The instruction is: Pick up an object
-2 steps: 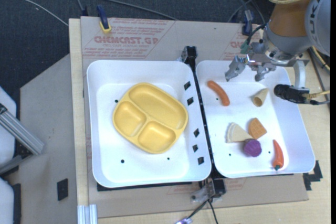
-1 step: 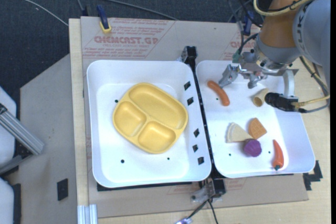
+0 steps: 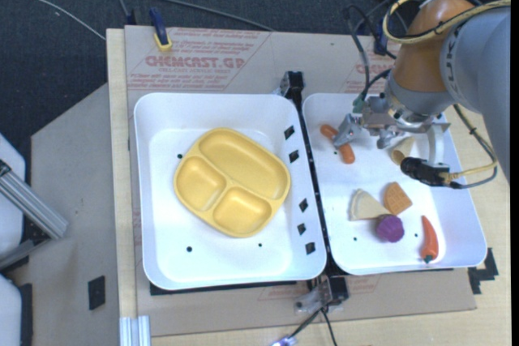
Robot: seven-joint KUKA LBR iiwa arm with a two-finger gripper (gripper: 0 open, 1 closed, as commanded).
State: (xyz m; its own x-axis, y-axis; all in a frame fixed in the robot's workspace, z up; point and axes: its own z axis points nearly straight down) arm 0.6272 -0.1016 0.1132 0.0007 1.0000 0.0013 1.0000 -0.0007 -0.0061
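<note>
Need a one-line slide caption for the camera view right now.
KUKA arm's gripper low over the right bin near toy foods; yellow divided plate in the left bin.

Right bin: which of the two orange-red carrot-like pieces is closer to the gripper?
The small orange carrot piece at the right bin's upper left, just beside the gripper. The other, the redder one, lies by the bin's lower right corner.

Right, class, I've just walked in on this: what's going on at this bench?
A grey robot arm reaches from the right over the right bin, its gripper low near a small orange piece. A purple ball, pale wedge, tan piece and carrot lie nearby. A yellow divided plate sits in the left bin.
</note>
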